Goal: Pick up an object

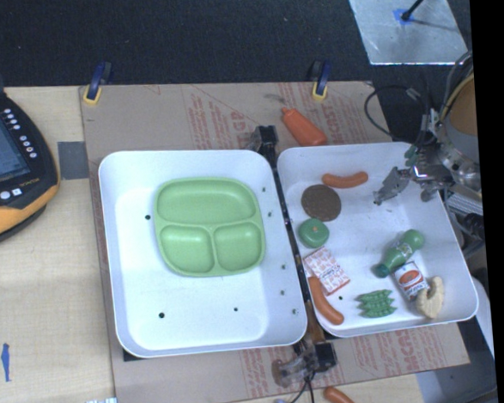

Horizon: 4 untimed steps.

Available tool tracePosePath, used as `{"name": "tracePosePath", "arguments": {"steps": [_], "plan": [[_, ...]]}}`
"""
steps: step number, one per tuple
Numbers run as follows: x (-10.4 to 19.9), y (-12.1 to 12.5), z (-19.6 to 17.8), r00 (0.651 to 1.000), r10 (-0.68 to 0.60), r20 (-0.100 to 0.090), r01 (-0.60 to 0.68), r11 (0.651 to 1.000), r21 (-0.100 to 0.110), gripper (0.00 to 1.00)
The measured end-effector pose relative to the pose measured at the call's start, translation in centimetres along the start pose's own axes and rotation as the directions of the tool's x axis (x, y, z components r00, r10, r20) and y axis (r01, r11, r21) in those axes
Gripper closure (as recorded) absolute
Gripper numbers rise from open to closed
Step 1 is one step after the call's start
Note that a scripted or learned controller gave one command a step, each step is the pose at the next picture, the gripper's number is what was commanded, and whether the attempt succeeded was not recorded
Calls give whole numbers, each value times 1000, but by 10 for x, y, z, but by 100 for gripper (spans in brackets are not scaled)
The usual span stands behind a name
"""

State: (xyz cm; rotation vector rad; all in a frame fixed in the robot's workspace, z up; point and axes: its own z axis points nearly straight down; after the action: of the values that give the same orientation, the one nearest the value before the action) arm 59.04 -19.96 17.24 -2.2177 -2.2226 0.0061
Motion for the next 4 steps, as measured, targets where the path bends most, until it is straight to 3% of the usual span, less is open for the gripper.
{"name": "tracePosePath", "arguments": {"steps": [1, 2, 3, 4], "plan": [[-12, -91, 82, 1000, -3, -1, 3, 1000, 0, 0], [18, -43, 30, 1000, -4, -1, 4, 1000, -3, 0], [-13, -83, 82, 1000, -3, -1, 3, 1000, 0, 0], [22, 2, 80, 1000, -4, -1, 4, 1000, -1, 0]]}}
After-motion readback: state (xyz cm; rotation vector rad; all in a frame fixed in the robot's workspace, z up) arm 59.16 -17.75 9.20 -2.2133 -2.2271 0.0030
